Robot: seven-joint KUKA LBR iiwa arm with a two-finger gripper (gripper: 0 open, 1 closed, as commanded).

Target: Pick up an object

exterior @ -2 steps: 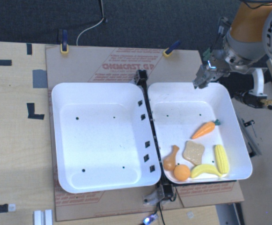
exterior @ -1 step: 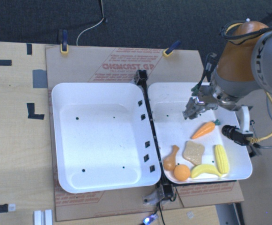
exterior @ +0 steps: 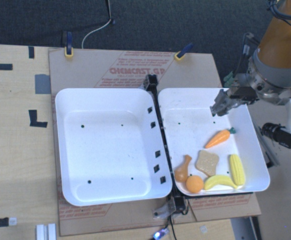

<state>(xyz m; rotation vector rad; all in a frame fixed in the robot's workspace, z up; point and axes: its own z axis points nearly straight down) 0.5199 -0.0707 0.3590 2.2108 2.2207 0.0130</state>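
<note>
The right white bin (exterior: 185, 109) holds several toy foods near its front: an orange carrot (exterior: 218, 138), a tan slice of bread (exterior: 207, 162), a yellow corn cob (exterior: 237, 170), a yellow banana (exterior: 219, 183), an orange ball-shaped fruit (exterior: 195, 184) and a brown chicken drumstick (exterior: 183, 169). My gripper (exterior: 220, 105) hangs over the right bin's back right part, above and behind the carrot. Nothing shows between its fingers.
The left white bin (exterior: 105, 144) sits beside the right one, with a black clip strip (exterior: 157, 134) along the shared rim. Both bins rest on a cardboard sheet (exterior: 130, 69) held by clamps. A cable (exterior: 97, 29) trails at the back.
</note>
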